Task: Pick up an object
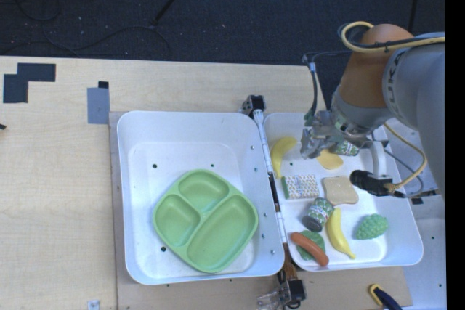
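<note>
As my gripper [317, 142] hangs by a yellow toy [282, 150] at the right bin's [415, 243] eleven o'clock, likely targeting it, I cannot tell its grip.

You have two bins on the worktop [58, 178]: one left bin [138, 149] and one right bin [401, 247].

In the left bin you can count one green plate [205, 220], divided into three compartments.

In the right bin you can count ten loose items:
- two small cans, the upper can [347, 149] at twelve o'clock and the lower can [317, 214] near the middle
- one banana [338, 231] at five o'clock
- two other yellow pieces, the larger yellow piece [283, 150] at ten o'clock and the smaller yellow piece [330, 160] beside it
- one bread slice [339, 190]
- one checked cracker [301, 186]
- one bumpy green cluster [371, 226] at four o'clock
- one red sausage [312, 248] at seven o'clock
- one dark green piece [308, 236] touching the red sausage
</note>
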